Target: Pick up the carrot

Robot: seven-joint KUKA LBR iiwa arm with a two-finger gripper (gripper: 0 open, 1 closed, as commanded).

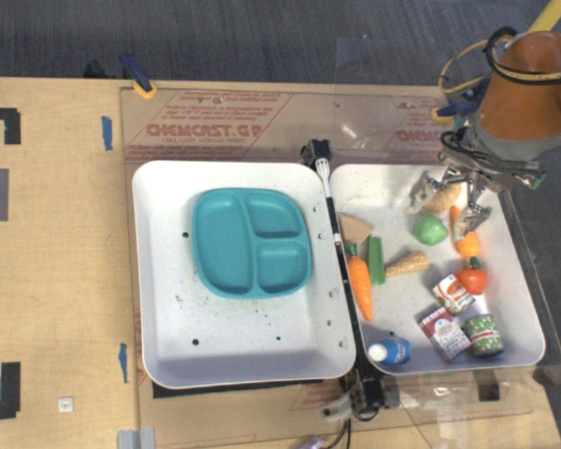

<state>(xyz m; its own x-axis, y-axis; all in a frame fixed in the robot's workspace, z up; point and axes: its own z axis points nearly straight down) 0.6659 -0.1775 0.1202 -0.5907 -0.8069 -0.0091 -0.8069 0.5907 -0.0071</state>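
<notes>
The end effector (pixel 460 193) hangs over the far right part of the right-hand shallow white bin (pixel 524 279), just above the clutter there. Whether it is released or clenched I cannot tell, since metal parts and small objects overlap beneath the wrist; nothing can be confirmed as held.

The orange tapered toy carrot (pixel 360 286) lies well to the left of the end effector and nearer the camera, against the bin's left wall beside the central divider. Its long axis runs roughly along that wall, thick end away from the camera, tip toward it. A slim green stick-shaped piece (pixel 376 259) lies just beside it on the end-effector side, nearly parallel, and a tan wedge (pixel 354 227) sits at its far end.

Closer to the end effector are a round green ball (pixel 431 230), a small orange fruit (pixel 467 244) and a tan cone (pixel 407 265). Further toward the camera lie a red-and-white packet (pixel 453 295), a dark red carton (pixel 444 332), a green can (pixel 484 335) and a blue-and-white bottle (pixel 390 352).

The left-hand white bin (pixel 168 344), beyond the carrot, holds a teal divided plastic plate (pixel 252 241). Both bins rest on the worktop (pixel 56 251).
</notes>
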